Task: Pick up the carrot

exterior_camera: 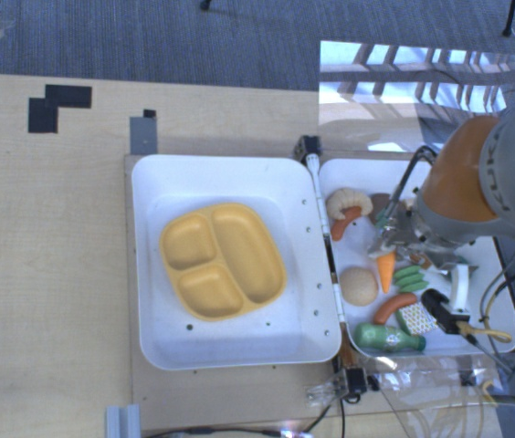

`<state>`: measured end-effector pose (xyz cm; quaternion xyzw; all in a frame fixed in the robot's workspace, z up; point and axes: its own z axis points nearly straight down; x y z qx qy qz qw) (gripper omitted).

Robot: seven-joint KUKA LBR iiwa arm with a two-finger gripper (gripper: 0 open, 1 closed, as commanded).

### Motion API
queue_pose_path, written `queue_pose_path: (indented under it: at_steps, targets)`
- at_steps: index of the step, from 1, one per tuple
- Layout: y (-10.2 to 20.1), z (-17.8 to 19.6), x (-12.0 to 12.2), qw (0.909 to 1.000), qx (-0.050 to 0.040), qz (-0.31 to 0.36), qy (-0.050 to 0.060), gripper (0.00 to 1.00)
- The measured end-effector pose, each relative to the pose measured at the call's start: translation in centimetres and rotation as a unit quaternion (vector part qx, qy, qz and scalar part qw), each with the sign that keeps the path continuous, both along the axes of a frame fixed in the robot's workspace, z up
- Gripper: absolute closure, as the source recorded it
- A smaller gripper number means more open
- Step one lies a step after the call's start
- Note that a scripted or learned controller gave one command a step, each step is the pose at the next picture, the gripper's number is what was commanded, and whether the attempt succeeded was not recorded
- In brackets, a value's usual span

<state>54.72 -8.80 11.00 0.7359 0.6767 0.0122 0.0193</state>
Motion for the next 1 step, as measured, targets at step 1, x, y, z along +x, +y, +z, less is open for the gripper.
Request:
queue_pose_path:
  at_steps: [1]
  targets:
    - [7.39,7.89,6.69,0.9986,0.0095,-0.049,0.016,1.00]
